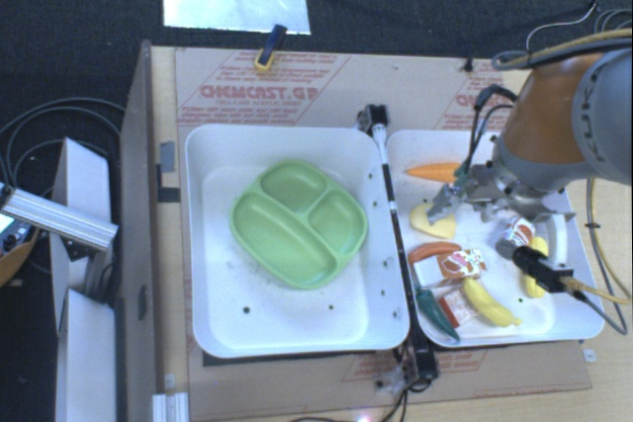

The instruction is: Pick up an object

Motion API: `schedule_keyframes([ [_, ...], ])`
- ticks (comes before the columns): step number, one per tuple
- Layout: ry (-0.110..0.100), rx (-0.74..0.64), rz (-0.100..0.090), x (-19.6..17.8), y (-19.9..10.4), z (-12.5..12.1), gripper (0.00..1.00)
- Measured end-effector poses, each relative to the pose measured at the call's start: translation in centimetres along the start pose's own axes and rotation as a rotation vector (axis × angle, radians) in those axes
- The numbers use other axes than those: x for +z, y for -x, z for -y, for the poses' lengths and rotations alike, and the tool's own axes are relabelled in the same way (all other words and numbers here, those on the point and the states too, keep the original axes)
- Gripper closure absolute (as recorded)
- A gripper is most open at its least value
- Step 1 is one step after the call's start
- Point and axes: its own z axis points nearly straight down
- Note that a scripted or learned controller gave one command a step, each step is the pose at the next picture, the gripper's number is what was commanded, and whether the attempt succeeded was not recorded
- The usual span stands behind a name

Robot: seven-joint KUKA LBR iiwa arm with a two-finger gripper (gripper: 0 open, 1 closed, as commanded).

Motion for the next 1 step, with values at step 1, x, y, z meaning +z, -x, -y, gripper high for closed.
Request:
schedule_keyframes([
  [1, 0.007, 0.007, 0.002, 6.96, 0.47, -0.42, 0.00],
])
